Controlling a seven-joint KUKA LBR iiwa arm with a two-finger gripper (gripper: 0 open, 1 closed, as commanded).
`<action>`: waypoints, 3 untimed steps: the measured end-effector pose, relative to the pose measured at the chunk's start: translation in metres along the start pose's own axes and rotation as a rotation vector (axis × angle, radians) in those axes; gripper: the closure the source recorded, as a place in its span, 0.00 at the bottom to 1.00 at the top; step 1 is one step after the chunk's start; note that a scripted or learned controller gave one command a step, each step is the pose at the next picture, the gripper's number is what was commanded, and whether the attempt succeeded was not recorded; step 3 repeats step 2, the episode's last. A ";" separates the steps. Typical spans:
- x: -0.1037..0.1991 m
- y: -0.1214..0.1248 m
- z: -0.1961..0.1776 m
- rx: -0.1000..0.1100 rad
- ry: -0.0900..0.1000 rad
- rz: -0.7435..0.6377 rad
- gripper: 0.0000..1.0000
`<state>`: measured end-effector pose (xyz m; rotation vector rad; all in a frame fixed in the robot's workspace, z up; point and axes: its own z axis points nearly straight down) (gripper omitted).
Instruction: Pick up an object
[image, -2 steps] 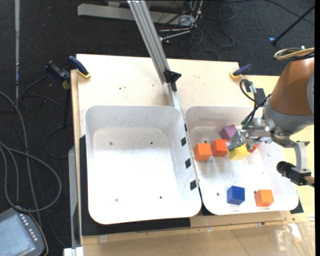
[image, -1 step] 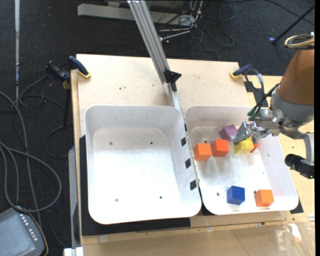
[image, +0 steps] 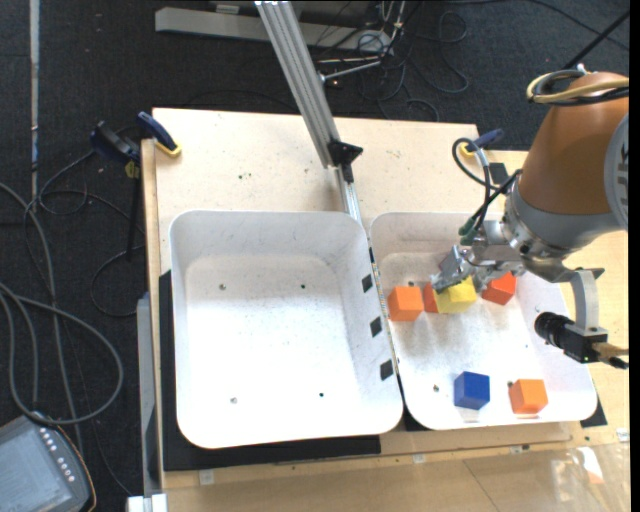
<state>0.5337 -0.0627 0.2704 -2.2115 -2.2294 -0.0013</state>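
The right bin (image: 560, 405) holds several blocks. An orange block (image: 405, 302) lies near the bin's left side, with a small red-orange piece (image: 430, 298) touching a yellow block (image: 459, 294) beside it. A red block (image: 499, 288) sits just right of the yellow one. Nearer the front lie a blue block (image: 472, 390) and another orange block (image: 528, 396). My gripper (image: 458, 272) hangs directly over the yellow block, low in the bin, at the end of the orange-banded arm (image: 570, 170).
The left bin (image: 200, 240) stands beside the right one, separated by a rim with black clips (image: 378, 325). A slanted metal pole (image: 305, 80) rises behind the bins. A black camera-like unit (image: 565, 335) juts from the arm over the right bin.
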 end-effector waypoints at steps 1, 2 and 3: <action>0.052 -0.012 0.000 0.001 0.000 0.000 1.00; 0.102 -0.013 0.017 0.004 0.000 0.000 1.00; 0.102 -0.013 0.017 0.004 0.000 0.000 1.00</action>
